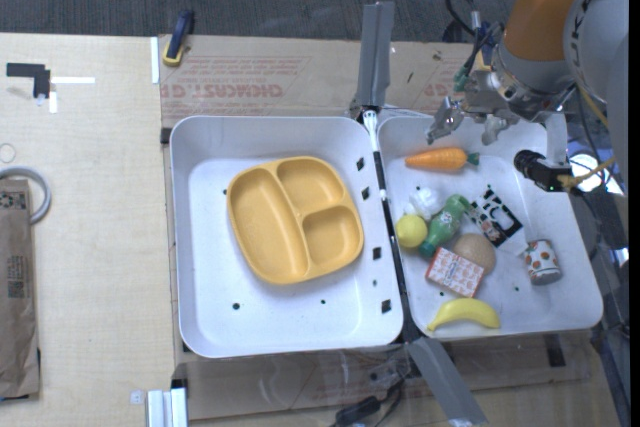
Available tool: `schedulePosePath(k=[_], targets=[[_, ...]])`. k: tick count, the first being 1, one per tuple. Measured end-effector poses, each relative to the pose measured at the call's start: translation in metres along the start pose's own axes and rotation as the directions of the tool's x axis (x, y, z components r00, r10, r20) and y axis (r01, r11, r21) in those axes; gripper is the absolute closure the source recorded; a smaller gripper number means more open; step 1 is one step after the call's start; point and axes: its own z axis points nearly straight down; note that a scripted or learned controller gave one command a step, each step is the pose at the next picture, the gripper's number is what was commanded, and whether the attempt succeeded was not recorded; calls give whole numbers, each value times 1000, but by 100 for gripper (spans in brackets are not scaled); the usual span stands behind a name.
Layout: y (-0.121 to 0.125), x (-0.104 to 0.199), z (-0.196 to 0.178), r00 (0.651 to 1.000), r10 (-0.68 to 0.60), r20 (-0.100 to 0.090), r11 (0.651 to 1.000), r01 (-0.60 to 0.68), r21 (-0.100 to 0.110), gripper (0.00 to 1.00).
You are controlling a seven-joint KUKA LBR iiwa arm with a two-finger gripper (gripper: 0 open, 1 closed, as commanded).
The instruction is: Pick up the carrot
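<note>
An orange carrot (437,158) with a green stem end lies on its side near the back edge of the right bin (560,300). My gripper (468,123) hangs just above and behind it, at the bin's far rim. Its two fingers (444,121) stand apart and open, with nothing between them. The carrot rests on the bin floor, apart from the fingers.
A yellow divided plate (295,217) sits in the left bin (200,265). The right bin also holds a lemon (411,230), a green bottle (445,220), a potato (476,251), a red carton (455,271), a banana (464,315), a small can (541,260) and a black-and-white packet (496,213).
</note>
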Motion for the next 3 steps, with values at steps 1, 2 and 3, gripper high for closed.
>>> schedulePosePath(k=[1, 2, 3], targets=[[5, -22, 84, 990, -139, 2, 990, 139, -8, 0], [5, -37, -7, 969, -246, 2, 969, 246, -4, 0], [4, -13, 96, 919, -394, 1, 919, 394, -4, 0]])
